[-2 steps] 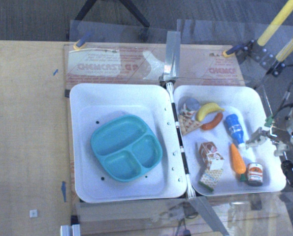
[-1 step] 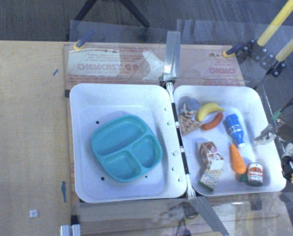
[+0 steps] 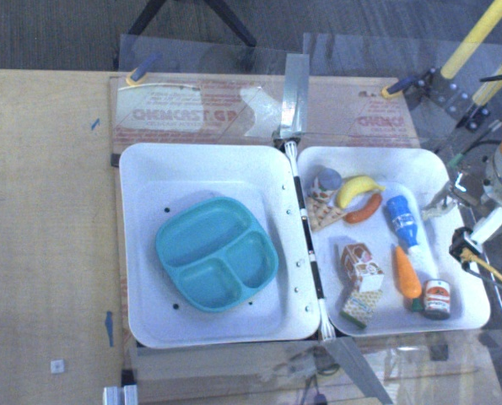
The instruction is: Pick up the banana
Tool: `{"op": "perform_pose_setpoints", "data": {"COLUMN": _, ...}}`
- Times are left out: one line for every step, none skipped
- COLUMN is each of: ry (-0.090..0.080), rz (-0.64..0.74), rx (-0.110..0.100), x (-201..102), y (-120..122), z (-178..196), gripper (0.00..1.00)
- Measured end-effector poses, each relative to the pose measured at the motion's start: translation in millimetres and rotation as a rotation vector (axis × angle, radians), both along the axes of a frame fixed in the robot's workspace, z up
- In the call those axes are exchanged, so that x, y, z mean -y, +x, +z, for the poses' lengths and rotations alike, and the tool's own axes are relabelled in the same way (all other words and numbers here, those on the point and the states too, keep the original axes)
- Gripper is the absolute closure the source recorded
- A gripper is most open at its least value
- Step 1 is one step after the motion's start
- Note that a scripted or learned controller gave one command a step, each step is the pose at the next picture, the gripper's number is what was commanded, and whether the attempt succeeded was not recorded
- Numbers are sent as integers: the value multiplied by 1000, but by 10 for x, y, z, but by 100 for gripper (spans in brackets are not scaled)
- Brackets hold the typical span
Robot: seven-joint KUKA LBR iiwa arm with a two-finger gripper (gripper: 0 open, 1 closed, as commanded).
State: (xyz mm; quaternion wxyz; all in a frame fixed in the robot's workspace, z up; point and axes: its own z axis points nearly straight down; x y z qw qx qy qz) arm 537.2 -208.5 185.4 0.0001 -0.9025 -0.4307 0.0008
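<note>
The yellow banana point(image 3: 356, 190) lies curved in the far part of the right bin point(image 3: 377, 155), just above a red sausage point(image 3: 363, 209). My gripper point(image 3: 453, 224) hovers over the bin's right rim, roughly a hand's width to the right of the banana, with a blue bottle point(image 3: 402, 219) lying between them. Its fingers stand apart and nothing is between them, so it is open.
In the right bin there are also a carrot point(image 3: 407, 272), a red-labelled jar point(image 3: 437, 298), a brown carton point(image 3: 361, 264), a small box point(image 3: 361, 302), a waffle piece point(image 3: 322, 211) and a grey-blue item point(image 3: 327, 180). A teal divided plate point(image 3: 217, 251) sits in the left bin point(image 3: 141, 184).
</note>
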Motion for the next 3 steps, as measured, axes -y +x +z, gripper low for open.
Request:
{"op": "perform_pose_setpoints", "data": {"ry": 3, "rz": -169, "rx": -3, "x": -183, "y": -584, "z": -494, "gripper": 0}}
{"op": "perform_pose_setpoints", "data": {"ry": 3, "rz": -396, "rx": 4, "x": -249, "y": -566, "z": -722, "gripper": 0}}
{"op": "perform_pose_setpoints", "data": {"ry": 23, "rz": -608, "rx": 2, "x": 28, "y": -506, "z": -962, "gripper": 0}}
